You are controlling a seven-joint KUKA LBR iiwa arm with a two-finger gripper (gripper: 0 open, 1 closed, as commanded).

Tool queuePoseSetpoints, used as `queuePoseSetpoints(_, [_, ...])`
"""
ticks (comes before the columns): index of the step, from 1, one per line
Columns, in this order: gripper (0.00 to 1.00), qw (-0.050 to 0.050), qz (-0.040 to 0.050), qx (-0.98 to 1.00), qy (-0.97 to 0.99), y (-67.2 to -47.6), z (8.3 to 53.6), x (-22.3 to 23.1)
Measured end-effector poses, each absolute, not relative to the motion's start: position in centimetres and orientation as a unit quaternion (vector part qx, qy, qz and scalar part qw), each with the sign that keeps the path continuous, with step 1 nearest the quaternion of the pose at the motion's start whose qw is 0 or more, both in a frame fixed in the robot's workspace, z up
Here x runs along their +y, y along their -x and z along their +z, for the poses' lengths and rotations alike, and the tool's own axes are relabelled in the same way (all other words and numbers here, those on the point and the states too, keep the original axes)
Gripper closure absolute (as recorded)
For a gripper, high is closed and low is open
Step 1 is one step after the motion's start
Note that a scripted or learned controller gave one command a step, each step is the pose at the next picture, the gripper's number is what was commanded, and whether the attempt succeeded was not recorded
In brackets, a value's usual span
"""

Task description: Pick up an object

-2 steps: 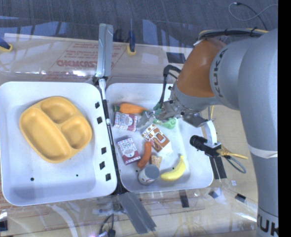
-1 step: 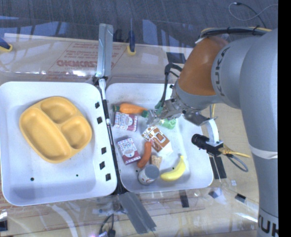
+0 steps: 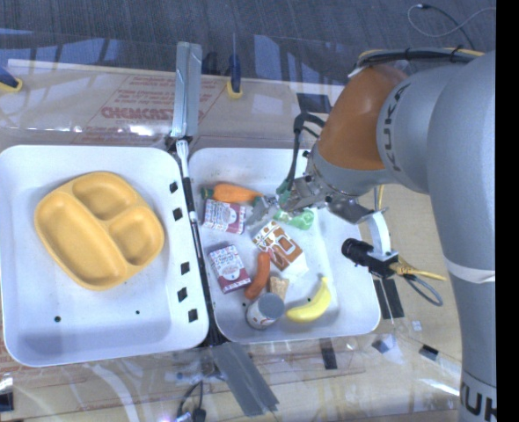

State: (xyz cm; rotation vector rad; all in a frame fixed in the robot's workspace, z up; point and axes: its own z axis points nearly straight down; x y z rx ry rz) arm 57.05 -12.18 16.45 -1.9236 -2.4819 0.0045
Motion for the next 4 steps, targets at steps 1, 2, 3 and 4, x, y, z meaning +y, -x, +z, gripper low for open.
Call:
queuePoseSetpoints(1, [0.0,-0.018,-0.0094,-0.8,0.6,-52.3,10.6,-14.2])
queuePoseSetpoints(2, [1.0,-0.027,-0.0093,-0.8,0.599,-52.7,12.0,-14.6])
queuePoseSetpoints(3, [1.0,-0.017,-0.0108,-0.8,0.6,-51.9,10.7,-16.7])
queuePoseSetpoints(4, [1.0,0.0,0.0002,-0.808,0.589,-48.8,21.6,-9.9])
